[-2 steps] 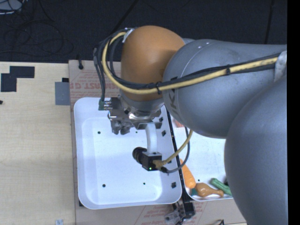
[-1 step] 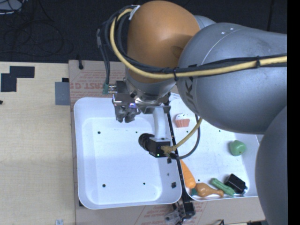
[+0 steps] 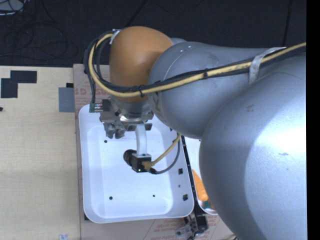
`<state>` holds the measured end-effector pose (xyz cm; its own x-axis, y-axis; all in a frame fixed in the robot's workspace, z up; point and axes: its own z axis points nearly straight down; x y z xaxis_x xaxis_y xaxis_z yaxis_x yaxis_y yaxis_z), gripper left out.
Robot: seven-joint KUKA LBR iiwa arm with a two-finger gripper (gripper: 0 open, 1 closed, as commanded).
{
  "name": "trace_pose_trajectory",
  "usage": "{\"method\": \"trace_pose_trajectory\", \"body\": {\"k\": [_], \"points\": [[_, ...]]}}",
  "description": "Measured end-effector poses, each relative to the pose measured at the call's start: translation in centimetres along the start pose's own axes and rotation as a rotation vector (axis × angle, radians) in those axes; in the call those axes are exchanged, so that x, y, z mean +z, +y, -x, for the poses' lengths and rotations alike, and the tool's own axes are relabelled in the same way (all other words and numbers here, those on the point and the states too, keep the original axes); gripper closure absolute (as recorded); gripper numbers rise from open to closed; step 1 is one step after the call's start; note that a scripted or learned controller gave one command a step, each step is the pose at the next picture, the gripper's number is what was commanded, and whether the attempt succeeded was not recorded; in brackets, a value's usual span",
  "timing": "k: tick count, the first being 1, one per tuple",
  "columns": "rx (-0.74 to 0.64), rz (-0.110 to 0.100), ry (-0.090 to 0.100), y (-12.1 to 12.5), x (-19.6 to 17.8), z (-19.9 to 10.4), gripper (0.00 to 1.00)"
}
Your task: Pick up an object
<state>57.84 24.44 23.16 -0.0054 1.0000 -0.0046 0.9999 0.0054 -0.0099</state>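
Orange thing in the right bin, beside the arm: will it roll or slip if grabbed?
The orange thing looks long and rounded, so likely rolls if nudged. Surface looks smooth, may slip. The arm hides most of it; weight unclear.

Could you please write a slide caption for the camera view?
Grey arm reaches over the left white bin, gripper near its far end; orange object partly hidden at right.

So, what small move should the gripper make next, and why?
Probably shift the gripper rightward, toward the orange object. The gripper hangs above the left bin, while the orange object lies beyond that bin's right rim, partly hidden by the arm.
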Motion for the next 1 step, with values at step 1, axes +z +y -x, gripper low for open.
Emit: {"method": "trace_pose_trajectory", "body": {"k": [1], "points": [[0.001,0.011,0.003,6.77,-0.03,0.18,1.00]]}}
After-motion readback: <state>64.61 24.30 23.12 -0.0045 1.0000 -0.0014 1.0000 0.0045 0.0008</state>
